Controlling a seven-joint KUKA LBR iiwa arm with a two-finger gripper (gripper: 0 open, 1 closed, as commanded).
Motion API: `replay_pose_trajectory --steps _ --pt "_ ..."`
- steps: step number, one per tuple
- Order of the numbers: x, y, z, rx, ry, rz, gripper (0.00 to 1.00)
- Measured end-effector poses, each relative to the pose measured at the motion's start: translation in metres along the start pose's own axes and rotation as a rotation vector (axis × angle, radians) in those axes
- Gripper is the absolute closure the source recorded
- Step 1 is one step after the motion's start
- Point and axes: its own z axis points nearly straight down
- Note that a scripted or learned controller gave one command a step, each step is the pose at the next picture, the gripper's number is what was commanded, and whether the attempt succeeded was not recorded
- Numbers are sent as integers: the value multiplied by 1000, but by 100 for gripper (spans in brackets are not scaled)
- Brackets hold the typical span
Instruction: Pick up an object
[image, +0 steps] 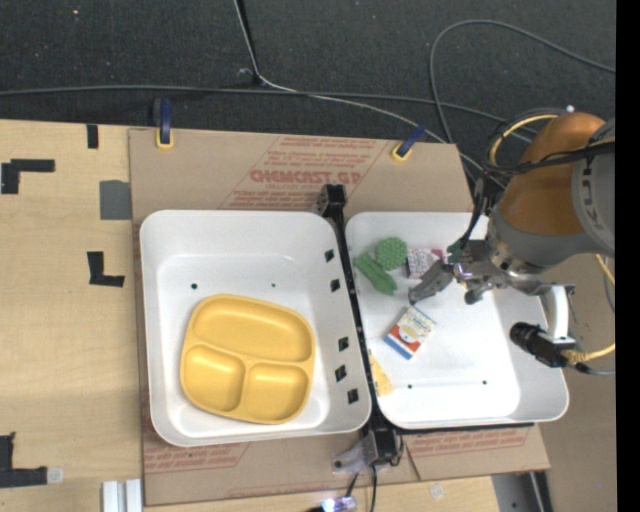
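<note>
My gripper (445, 292) hangs over the right bin (500, 400), open, its fingers spread with nothing between them. Just below its left finger lies a small white, blue and red packet (410, 332) on the bin floor. A green ridged toy (384, 262) rests to the left of the gripper, near the divider. Beside it, right at the gripper's upper left, sits a small purple and white item (420, 260), partly hidden by the gripper.
The left bin (165, 240) holds a yellow divided plate (248, 357). A thin yellow piece (379, 373) lies along the right bin's left wall. The arm's grey and orange wrist (545, 200) covers the right bin's far right corner. Cables run behind the bins.
</note>
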Motion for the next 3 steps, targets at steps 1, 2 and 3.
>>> replay_pose_trajectory --steps 1,2,3 --pt "5 -10 54 5 0 1 0" --pt "6 -10 104 -2 -2 1 0" --pt "6 -9 92 -4 -2 0 100"
